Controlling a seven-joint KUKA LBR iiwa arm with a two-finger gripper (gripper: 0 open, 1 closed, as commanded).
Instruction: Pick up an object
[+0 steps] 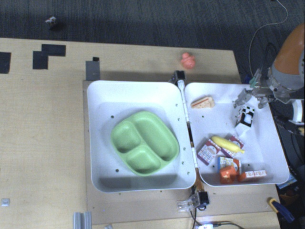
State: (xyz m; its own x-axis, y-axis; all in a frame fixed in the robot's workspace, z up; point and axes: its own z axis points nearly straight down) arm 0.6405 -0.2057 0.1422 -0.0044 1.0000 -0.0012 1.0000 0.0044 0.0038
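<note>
left bin [95, 142]: green divided plate [144, 142] | right bin [276, 147]: banana [226, 144], packets, bread slice [202, 102] | pincer [251, 95]: above black-and-white carton [245, 116]; open or closed, cannot tell

The desk [43, 142] carried two white bins side by side. The left bin [95, 128] held a green divided plate [144, 142] near its middle. In the right bin [274, 147], a piece of toast [203, 102] lay toward the upper left, and a banana [226, 144] rested on small packets [208, 153] in the lower half, with an orange item [228, 174] just below. The gripper [248, 99] hung at the bin's upper right, just above a black-and-white object [245, 117]. A pink object [188, 60] sat on the desk above the bins.
</note>
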